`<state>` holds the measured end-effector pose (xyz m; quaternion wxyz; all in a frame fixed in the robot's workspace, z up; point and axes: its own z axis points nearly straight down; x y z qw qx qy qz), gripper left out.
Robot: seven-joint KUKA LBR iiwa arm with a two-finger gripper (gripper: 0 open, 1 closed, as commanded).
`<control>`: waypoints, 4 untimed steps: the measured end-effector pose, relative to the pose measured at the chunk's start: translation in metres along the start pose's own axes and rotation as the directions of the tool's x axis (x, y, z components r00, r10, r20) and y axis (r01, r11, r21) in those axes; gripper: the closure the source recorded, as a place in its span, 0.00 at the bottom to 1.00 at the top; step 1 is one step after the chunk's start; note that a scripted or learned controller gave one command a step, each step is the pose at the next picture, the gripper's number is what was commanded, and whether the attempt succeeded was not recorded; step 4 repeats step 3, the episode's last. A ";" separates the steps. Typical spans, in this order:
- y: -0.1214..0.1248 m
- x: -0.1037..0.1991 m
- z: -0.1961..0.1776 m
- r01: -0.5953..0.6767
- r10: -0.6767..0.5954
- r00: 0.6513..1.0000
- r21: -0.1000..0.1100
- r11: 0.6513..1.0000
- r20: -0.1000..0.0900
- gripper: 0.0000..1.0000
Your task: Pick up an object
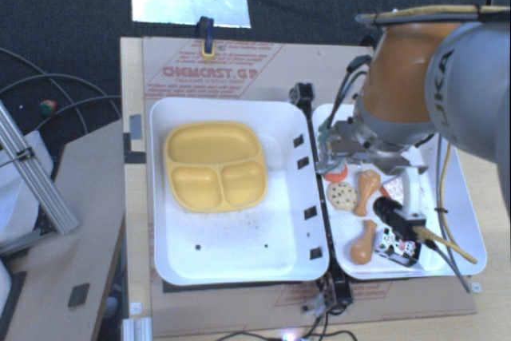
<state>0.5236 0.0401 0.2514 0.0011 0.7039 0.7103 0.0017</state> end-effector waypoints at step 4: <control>0.076 0.084 0.151 -0.006 0.006 1.000 0.000 1.000 -0.002 0.00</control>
